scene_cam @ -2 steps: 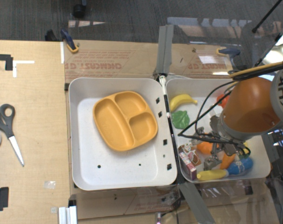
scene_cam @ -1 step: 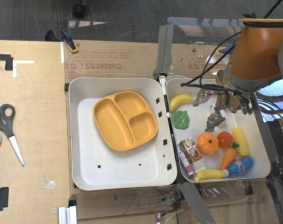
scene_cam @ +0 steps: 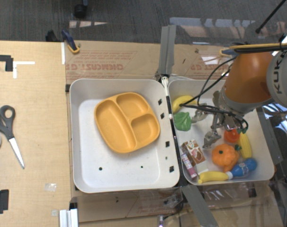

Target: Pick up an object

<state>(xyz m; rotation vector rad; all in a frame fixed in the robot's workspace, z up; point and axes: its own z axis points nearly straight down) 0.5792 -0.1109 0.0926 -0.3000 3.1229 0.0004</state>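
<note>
Although the tabletop (scene_cam: 30,141) spread widest in our view, the trouble we foresaw lay in the right bin (scene_cam: 265,171), not in the left bin (scene_cam: 120,178) where the yellow divided plate (scene_cam: 127,122) sat alone. We saw the arm (scene_cam: 247,79) reaching in from the right and hanging over the crowded right bin, its pincer (scene_cam: 214,135) low among the toys, just above the orange pumpkin-like fruit (scene_cam: 225,156) and near the snack packet (scene_cam: 192,154). We could not tell whether the pincer was spread or pressed together, and we saw nothing between its tips, so we judged that no object had been picked yet. The candidates sat packed close: the green vegetable (scene_cam: 183,121) beside a yellow banana (scene_cam: 181,101) at the bin's far end, the red tomato (scene_cam: 231,135) and the corn cob (scene_cam: 246,145) touching or nearly so, a second banana (scene_cam: 213,176) and a blue toy (scene_cam: 245,167) along the near wall. We feared a descent there could land on the gap between two toys, nudge a round fruit aside so it rolled away, or catch two things at once and drop both; the dangling black cables (scene_cam: 205,109) might also snag on a toy
</note>
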